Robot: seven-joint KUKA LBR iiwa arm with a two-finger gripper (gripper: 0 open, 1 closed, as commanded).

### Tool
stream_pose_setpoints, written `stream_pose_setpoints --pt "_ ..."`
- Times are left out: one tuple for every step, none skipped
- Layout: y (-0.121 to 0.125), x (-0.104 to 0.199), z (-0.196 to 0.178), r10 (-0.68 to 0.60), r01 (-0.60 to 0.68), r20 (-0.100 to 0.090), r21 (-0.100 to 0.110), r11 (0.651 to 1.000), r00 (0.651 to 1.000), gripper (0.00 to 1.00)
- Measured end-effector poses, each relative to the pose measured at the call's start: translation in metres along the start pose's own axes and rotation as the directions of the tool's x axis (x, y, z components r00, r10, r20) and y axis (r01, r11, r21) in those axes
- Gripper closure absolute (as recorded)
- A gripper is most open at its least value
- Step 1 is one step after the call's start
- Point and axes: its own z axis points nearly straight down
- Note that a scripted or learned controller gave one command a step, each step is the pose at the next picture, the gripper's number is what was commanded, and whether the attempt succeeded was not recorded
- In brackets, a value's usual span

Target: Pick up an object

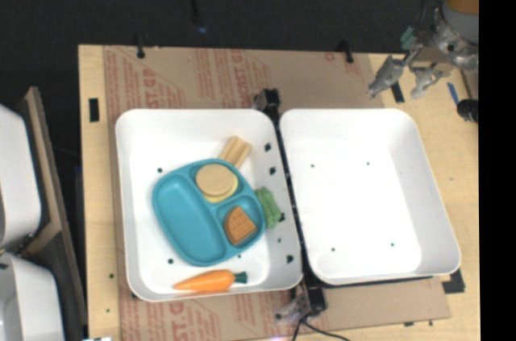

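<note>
The objects to choose from all lie in the left bin [129, 170]: a blue divided tray [181, 222] sits near its middle, with a round tan disc [217, 180] in one compartment and a brown waffle-like piece [240, 226] in another. A tan wooden block [235, 150] pokes out from behind the tray's upper edge, a small green piece [268, 206] lies just beside its right rim, and an orange carrot [208, 281] rests near the bin's front wall, apart from the tray. The right bin [367, 194] sits alongside, touching or nearly touching the left one along the middle seam. The gripper [405, 83] hangs at the upper right, above the bench beyond the far right corner of the right bin, well apart from every object. Its two fingers are spread, with nothing between them. By my reading, the task has hardly begun: no object is lifted or even approached. What is left is the whole of it, namely crossing over to the left bin, descending on one piece, closing on it and raising it clear. The carrot, lying alone, looks the easiest target.
</note>
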Motion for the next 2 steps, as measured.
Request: stream_pose_setpoints --pt "0.016 -0.031 0.136 0.002 -0.002 -0.002 0.011 1.0 1.0 0.0" --pt "0.018 -0.037 0.195 0.0 0.0 -0.001 0.004 1.0 1.0 0.0"
